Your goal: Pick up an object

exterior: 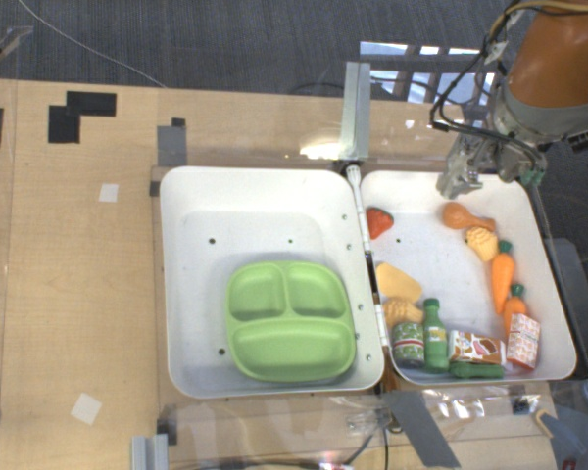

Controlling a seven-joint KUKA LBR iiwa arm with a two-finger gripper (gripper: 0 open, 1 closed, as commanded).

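Observation:
My gripper (460,180) hangs over the far part of the right bin (559,360), just above a brown toy drumstick (463,215). Nothing shows between it and the toys below. The right bin holds several toy foods: a red piece (380,223), a yellow piece (483,246), an orange carrot (503,276), a yellow cheese wedge (397,282), a green bottle (433,334), a can (408,342) and a red and white carton (523,342).
The left bin (206,213) holds a green divided plate (290,321). A metal post (357,106) stands behind the wall between the two bins. Cables hang from the arm's wrist (554,67) above the right bin's far corner.

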